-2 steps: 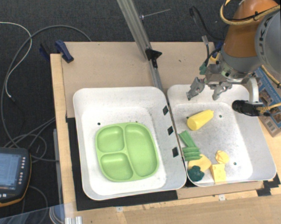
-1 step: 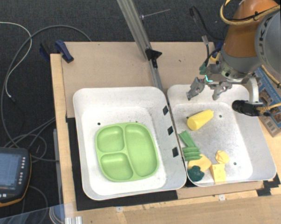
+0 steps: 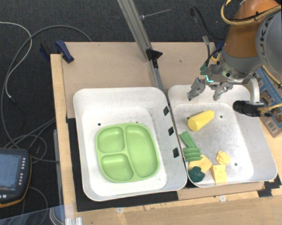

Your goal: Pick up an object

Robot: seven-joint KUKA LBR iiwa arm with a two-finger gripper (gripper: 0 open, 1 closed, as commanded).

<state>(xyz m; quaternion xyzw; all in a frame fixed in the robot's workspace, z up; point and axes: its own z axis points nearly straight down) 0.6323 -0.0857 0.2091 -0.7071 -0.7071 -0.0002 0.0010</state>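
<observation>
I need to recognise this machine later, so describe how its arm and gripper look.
The arm is bulky and grey with a glossy orange band above the wrist. A yellowish cable loops over the orange part. The gripper is small, grey metal, with a green light near its base.

No text, label, brand, number or sign can be read anywhere. The handheld pendant (image 3: 11,176), far to the left of the gripper (image 3: 206,89) and below it in the view, has a dark screen with faint markings too small to make out. The blue printed sheet (image 3: 274,92), just to the right of the gripper at the frame edge, shows some pattern, but no letters can be told apart. The toys in the right bin (image 3: 254,146) below the gripper carry no visible markings.
</observation>
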